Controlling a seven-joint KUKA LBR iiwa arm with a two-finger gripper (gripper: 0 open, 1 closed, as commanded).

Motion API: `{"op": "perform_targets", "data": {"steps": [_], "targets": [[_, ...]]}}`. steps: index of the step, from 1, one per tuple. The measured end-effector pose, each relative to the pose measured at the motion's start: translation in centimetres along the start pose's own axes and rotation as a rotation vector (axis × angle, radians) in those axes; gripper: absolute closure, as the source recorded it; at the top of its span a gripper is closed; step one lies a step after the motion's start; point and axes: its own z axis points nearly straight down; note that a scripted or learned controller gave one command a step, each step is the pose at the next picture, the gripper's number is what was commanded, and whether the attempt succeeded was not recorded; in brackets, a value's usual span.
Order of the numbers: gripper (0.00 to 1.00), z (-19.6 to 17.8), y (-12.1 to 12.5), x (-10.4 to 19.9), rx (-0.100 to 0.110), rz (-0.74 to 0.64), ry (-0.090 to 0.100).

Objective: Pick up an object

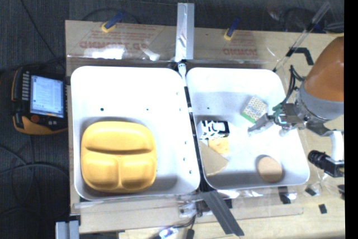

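At the far left, off the surface, a handheld control pendant (40, 99) lies on the dark floor with its screen lit. The wooden surface (84, 36) carries two shallow white bins side by side. The left bin (128, 84) holds one thing only: a large yellow moulded piece (118, 154), rounded and lobed, sitting in the near left part of the bin with its long side running left to right.

The right bin (229, 84) holds several smaller things. By its left wall lies a black-and-white patterned item (214, 129), with a yellowish piece (219, 146) touching it on the near side and a flat brownish piece (212, 162) just below that. Towards the near right corner rests a tan rounded object (269, 168), slightly longer top to bottom than across. Up near the middle right sits a small pale green speckled block (254, 108), tilted so that its long axis runs diagonally, from upper right to lower left.

The gripper (263, 123) reaches in from the right just beside that block, low over the bin floor. It seems to hold nothing, though whether its fingers are spread or closed I cannot tell at this angle. The grey arm with its orange band (330, 73) stands over the bin's right rim.
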Motion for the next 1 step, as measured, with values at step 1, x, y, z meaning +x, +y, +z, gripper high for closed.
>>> {"op": "perform_targets", "data": {"steps": [1], "targets": [[0.00,-0.19,1.58,3.96,0.002,0.455,0.000]]}}
